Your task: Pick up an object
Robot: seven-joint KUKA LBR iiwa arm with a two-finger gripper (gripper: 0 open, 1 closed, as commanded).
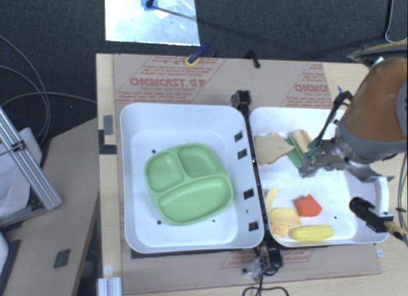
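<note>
Hovering low in the right bin, gripper sits just beside the green-and-tan object at its 11 o'clock; grip state: cannot tell. Orange piece and corn cob lie at 6 o'clock. Green divided plate fills the left bin.

A green divided plate lies in the left white bin.
</note>
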